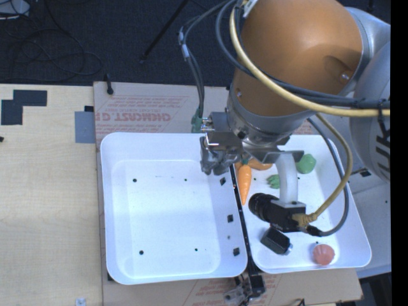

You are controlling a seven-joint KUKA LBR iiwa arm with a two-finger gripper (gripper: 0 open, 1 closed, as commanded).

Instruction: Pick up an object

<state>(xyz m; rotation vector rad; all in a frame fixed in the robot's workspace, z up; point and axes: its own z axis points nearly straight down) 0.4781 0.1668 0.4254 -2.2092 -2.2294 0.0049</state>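
Pale wooden tabletop carries 2 white bins. Between the left bin and right bin hang the fingers; how far open, I cannot tell. An orange carrot lies just beside them, in the right bin.

— Do we find anything to read here?
— One line of red lettering, printed on the cardboard sheet that lies under the bins, just behind the far rim of the left bin. It stands upside down to us, and we cannot spell it out with any certainty.
— Anything more?
— A few red marks at the cardboard's near edge, partly covered; we cannot read them.
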